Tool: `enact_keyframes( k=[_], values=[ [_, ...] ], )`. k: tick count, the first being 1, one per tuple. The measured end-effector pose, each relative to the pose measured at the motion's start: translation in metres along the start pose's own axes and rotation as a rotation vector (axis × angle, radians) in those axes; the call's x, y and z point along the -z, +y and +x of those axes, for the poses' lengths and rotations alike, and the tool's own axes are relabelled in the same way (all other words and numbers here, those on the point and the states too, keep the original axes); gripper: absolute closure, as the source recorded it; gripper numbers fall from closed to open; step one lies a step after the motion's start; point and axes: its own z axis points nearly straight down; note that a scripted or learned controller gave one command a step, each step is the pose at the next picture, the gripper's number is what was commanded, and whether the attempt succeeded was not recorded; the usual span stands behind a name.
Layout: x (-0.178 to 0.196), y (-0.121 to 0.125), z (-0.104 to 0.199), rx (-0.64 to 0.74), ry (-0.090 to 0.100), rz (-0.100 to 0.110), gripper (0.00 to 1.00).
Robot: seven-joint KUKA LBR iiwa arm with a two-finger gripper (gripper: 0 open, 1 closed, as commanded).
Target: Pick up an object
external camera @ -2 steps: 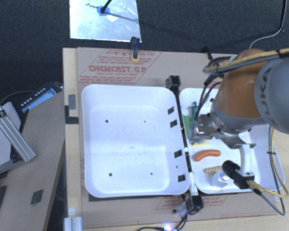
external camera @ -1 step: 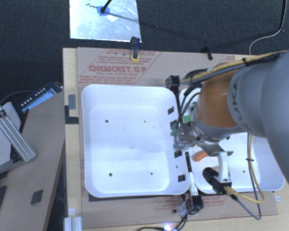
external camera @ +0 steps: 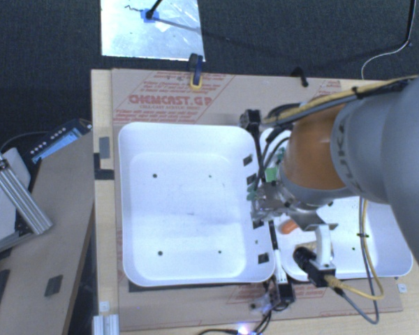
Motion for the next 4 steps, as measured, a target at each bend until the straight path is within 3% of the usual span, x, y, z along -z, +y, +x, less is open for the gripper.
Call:
enact_keyframes(
  k=[1,2,3,4],
  values=[
    [0.14,0.033,0.04,0.005,0.002,-0.014,1.0],
    [0.3,0.0,0.023,0.001,0.004,-0.019,1.0],
    [0.207,0.0,0.145,0.011,0.0,0.005,1.0],
    [0.067,0.046,0.182,0.002,0.001,-0.001,1.0]
  ],
)
